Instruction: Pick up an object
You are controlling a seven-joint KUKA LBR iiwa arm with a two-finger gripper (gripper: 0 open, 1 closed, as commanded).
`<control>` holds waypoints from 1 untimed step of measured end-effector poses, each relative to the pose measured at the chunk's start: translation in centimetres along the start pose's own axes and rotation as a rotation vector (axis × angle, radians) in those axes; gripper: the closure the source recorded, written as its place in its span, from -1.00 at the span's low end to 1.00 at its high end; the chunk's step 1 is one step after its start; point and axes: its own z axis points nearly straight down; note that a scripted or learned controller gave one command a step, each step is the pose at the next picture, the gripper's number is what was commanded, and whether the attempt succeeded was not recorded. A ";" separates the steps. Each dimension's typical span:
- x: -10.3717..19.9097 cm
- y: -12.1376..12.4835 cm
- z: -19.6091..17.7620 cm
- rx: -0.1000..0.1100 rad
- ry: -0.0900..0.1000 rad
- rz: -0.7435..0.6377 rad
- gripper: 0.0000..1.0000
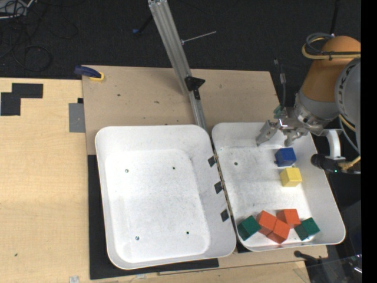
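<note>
The gripper [278, 134] hung over the far part of the right bin [244, 137], its two fingers spread apart with nothing between them. Just nearside of it lay a blue cube [285, 156], and beside that, a little nearer the camera, a yellow cube [290, 176]; both sat apart from the bin wall. A huddle of orange blocks [277, 223] and two green blocks [248, 226] crowded the near edge. The blue cube looked the sensible target: closest and free on all sides. To take it well, the arm probably needed to centre over it, square the fingers to two opposite faces, and descend fully before closing, keeping clear of the yellow cube.
</note>
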 end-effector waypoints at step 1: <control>0.0 0.4 4.1 -0.007 -0.003 -0.003 -1.00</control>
